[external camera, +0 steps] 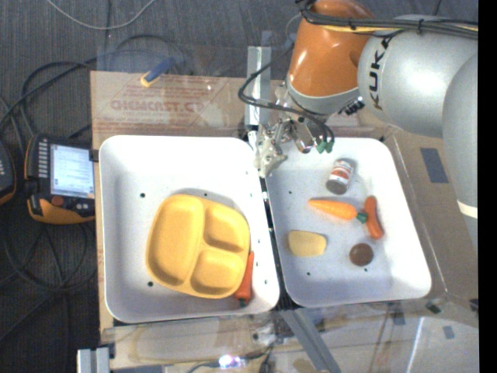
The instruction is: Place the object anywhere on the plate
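Observation:
A yellow divided plate [199,245] lies in the left bin [124,177]. An orange carrot-like piece [246,280] rests against the plate's right rim, beside the bin wall. In the right bin [404,231] lie an orange carrot [334,208], a reddish sausage [374,217], a pale yellow lump [307,244], a brown disc [361,254] and a small can [340,176]. My gripper [272,152] hangs over the right bin's far left corner, close to the divider between the bins, with nothing seen in it.
A handheld pendant [62,179] lies left of the bins on the floor among cables. A cardboard sheet [171,103] sits behind the left bin. The grey and orange arm [365,53] covers the upper right.

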Controlling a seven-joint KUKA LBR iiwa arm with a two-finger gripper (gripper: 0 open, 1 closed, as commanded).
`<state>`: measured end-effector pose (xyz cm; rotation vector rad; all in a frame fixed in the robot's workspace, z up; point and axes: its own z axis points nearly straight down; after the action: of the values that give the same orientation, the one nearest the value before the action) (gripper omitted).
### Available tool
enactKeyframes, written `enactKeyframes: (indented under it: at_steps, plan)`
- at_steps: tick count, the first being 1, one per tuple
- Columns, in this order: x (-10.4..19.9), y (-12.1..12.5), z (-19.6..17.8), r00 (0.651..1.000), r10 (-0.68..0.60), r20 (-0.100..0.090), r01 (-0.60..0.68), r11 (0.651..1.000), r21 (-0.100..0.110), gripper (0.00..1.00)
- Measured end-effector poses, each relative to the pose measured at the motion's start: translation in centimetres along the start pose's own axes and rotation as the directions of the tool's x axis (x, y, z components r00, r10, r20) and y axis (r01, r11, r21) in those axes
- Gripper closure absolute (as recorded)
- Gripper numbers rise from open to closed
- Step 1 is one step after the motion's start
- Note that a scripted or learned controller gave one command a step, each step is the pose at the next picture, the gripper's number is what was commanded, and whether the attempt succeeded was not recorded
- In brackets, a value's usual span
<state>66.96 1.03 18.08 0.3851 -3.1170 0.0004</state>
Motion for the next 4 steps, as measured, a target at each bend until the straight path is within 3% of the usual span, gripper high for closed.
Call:
enactKeyframes:
  at_steps: [1,2,3,4]
  plan:
    - [-0.5,1.8,-2.3,0.991,-0.136,0.001,0.136,0.991,0.000,1.00]
    - [6.5,-0.2,-1.5,0.943,-0.334,-0.001,0.334,0.943,-0.001,1.00]
    - [-1.2,5.0,-0.2,0.987,-0.158,0.002,0.158,0.987,-0.003,1.00]
    - [4.1,2.6,0.0,0.927,-0.374,-0.001,0.374,0.927,-0.001,1.00]
